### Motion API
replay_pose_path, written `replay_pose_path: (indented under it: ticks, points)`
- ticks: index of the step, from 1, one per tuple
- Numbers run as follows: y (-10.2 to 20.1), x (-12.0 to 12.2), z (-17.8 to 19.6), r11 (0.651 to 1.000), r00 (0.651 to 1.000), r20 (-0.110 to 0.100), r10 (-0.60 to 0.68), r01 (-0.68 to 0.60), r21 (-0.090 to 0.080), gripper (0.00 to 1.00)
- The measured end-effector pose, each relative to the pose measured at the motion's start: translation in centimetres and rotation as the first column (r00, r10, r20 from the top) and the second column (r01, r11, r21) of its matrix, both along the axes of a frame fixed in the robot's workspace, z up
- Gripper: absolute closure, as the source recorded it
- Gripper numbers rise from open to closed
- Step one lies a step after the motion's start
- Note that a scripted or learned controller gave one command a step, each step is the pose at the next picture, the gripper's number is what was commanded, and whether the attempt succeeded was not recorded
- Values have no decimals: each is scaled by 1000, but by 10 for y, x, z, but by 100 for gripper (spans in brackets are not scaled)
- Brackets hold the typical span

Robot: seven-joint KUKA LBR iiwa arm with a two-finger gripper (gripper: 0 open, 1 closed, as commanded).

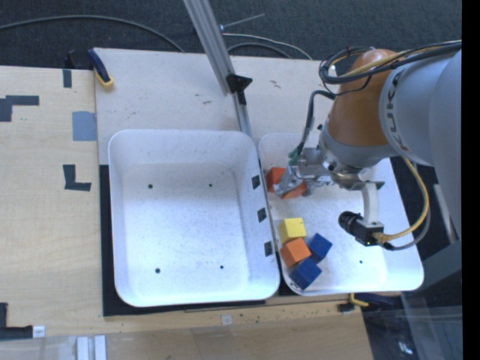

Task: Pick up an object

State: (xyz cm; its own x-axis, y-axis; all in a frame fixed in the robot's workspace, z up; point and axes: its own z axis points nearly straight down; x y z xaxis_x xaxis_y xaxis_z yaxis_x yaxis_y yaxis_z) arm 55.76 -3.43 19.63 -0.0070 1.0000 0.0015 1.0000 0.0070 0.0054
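Note:
My gripper (291,180) hangs low over the upper left part of the right bin (365,271), reaching in from the right. An orange-red block (277,176) lies right beside it near the bin's left wall, and more orange (296,190) shows just under the gripper's tip. I cannot tell whether that is held. Lower in the same bin lies a cluster of a yellow block (292,227), an orange block (295,250) and two blue blocks (320,245) (306,274).
The left bin (114,150) sits directly beside the right one, their walls touching. A slanted metal rail (212,42) comes down from the top to the bins' shared corner. Cables loop around the arm's wrist (360,118).

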Motion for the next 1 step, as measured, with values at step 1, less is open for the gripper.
replay_pose_path:
  ticks: [1]
  points:
    - [61, -64, -5, 1000, 1000, -14, 0, 0, 1, 100]
